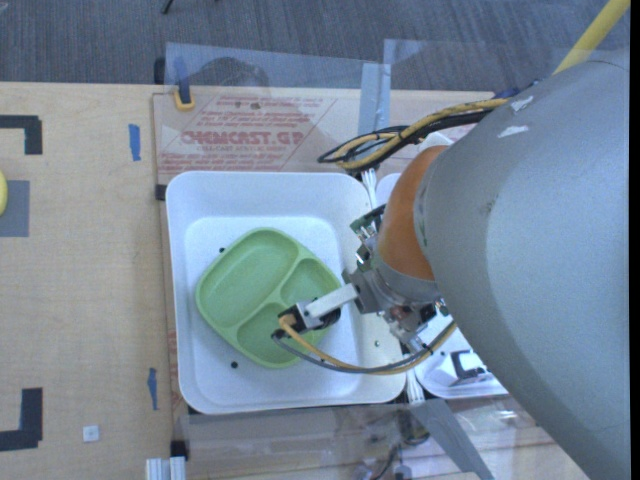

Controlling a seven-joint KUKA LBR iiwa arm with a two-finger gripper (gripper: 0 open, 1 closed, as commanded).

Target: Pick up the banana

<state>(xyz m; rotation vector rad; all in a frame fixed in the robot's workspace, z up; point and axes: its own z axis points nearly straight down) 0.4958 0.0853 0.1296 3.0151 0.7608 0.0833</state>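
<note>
Risk: blind grasp, closing on nothing or clipping bin wall. Cause: right bin [455,376] mostly hidden under arm [520,218]; banana position cannot tell, presumably beneath. Gripper [392,310] near divide between bins, state cannot tell. Left bin [200,208]: holds green divided plate [250,283].

Second bin [442,376] mostly behind arm [530,248], arm cropped

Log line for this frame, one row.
arm over right side of left bin | green plate in left bin | grasp unconfirmed
</note>
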